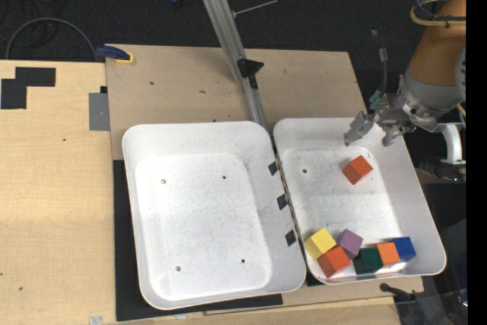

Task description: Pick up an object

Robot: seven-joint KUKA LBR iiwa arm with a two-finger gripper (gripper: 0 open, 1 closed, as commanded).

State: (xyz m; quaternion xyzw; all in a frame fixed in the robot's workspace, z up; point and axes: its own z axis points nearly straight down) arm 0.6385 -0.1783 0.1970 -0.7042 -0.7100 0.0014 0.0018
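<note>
My gripper (375, 132) hangs over the far side of the right bin (426, 209), its two fingers spread open with nothing between them. An orange-red cube (357, 169) lies alone on the bin floor just below and slightly left of the fingers, apart from them. At the bin's near edge sits a cluster of cubes: yellow (321, 241), purple (350, 240), red (333, 261), dark green (367, 260), orange (389, 253) and blue (404, 247).
The left bin (152, 164) lies beside the right one, split from it by a ridge with black clips (280, 201). A slanted aluminium rail (226, 30) runs from the back down to the bins' junction. Wooden bench surface stretches to the left.
</note>
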